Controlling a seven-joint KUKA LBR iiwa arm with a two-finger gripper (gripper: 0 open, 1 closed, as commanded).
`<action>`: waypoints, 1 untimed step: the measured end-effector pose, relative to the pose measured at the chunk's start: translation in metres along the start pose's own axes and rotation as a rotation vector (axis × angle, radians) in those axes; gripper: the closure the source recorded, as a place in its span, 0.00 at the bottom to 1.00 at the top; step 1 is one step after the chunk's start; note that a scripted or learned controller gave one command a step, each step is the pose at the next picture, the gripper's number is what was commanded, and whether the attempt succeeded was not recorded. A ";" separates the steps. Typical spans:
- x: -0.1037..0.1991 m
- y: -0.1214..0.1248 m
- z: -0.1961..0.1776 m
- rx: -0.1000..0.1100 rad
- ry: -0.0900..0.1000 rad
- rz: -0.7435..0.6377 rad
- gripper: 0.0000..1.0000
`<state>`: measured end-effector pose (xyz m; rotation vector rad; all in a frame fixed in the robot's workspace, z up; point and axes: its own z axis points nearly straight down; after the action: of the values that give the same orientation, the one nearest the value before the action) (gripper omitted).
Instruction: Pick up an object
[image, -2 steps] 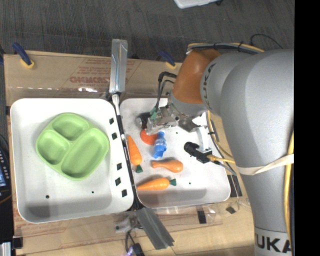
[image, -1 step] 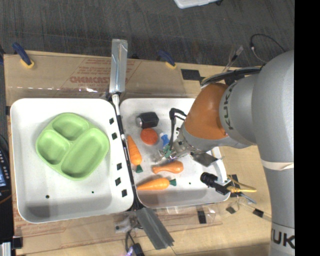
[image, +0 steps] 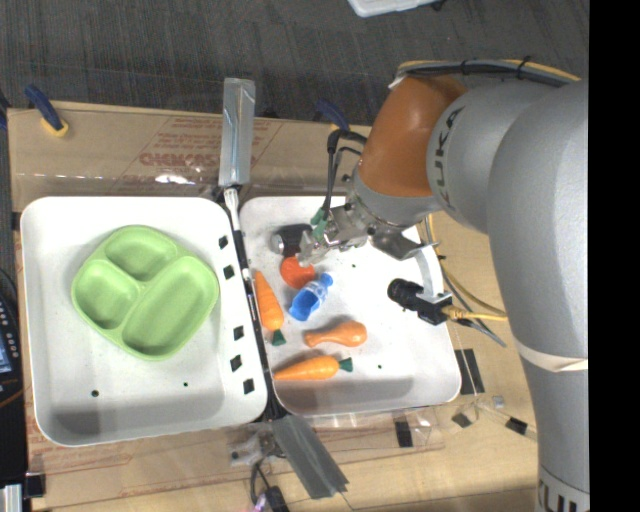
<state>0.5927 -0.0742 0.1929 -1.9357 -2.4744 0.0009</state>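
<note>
While claw (image: 318, 240) hovers, 2 carrots (image: 308, 369) lie nearby.

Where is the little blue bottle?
The blue bottle lies in the right bin, between the round orange toy and the orange gourd.

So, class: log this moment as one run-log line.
arm: over right bin | hand: above orange toy, blue bottle | lifted: nothing seen | left bin: green tray
</note>
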 end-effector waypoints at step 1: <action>0.016 0.023 -0.012 0.001 0.000 0.273 1.00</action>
<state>0.6114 -0.0528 0.2049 -2.2545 -2.1870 0.0020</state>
